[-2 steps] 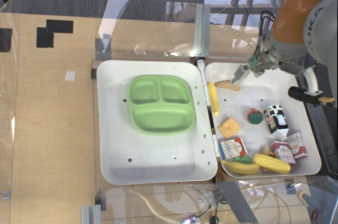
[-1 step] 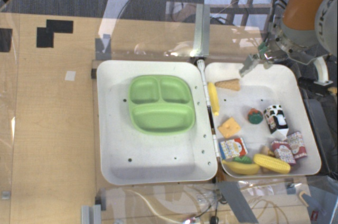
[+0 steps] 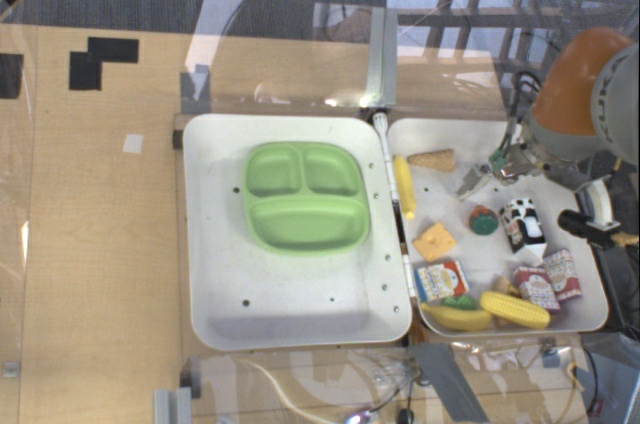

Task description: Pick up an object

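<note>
I have the gripper point(image 3: 480, 176) low over the far part of the right bin point(image 3: 592, 317), with the grey arm point(image 3: 585, 97) and its orange band reaching in from the right. Two thin metal fingers splay out toward the left and down with nothing between them, so I read the jaws as open and empty. No single object is named for me, so I take the small green and red piece point(image 3: 484, 220) as my target: it lies just nearer the camera than the fingertips, a short way toward the near rim, and nothing sits between it and the jaws. It looks roundish, so I cannot give it a clear long axis or a pointing direction; a grasp from any angle should serve, I judge. From that green and red piece, the black and white cow figure point(image 3: 523, 222) stands just to the right, close enough that a wide jaw could catch it too. The orange cheese wedge point(image 3: 434, 241) lies to its left and a little nearer, and the tan slice point(image 3: 431, 159) lies farther away to its left, near the far wall. The yellow stick point(image 3: 403, 185) lies along the bin's left wall, its long axis running far to near. Well nearer than the green and red piece, the corn cob point(image 3: 514, 309) lies with its long axis roughly left to right, next to the banana point(image 3: 456, 317). The green plate point(image 3: 304, 197) sits in the left bin point(image 3: 225, 312), well apart from all of this.
</note>
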Tool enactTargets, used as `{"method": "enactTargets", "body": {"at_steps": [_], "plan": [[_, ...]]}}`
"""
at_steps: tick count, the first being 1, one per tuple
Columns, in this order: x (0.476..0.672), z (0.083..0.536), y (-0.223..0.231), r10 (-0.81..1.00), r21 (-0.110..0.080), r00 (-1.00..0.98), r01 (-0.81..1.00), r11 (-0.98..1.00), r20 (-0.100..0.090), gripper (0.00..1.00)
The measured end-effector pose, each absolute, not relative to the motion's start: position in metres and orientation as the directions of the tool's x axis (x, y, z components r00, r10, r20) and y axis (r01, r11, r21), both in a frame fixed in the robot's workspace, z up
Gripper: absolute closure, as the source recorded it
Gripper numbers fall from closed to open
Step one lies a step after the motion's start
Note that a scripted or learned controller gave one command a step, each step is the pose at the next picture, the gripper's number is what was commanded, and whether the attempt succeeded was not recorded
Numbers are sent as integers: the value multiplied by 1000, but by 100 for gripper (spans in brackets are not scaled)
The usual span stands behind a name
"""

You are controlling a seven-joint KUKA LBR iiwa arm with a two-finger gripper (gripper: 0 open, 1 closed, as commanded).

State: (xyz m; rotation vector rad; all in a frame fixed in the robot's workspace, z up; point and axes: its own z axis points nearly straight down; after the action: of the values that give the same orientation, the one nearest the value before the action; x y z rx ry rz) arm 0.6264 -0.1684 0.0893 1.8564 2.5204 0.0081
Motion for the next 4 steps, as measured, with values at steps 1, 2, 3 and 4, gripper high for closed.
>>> {"method": "enactTargets", "body": {"at_steps": [1, 2, 3, 4], "plan": [[567, 91, -187, 951, 11, -308, 951, 308, -7, 0], [625, 89, -203, 990, 9, -141, 990, 141, -3, 0], [646, 126, -205, 1000, 8, -26, 1000, 26, -2, 0], [593, 92, -205, 989, 6, -150, 989, 150, -2, 0]]}}
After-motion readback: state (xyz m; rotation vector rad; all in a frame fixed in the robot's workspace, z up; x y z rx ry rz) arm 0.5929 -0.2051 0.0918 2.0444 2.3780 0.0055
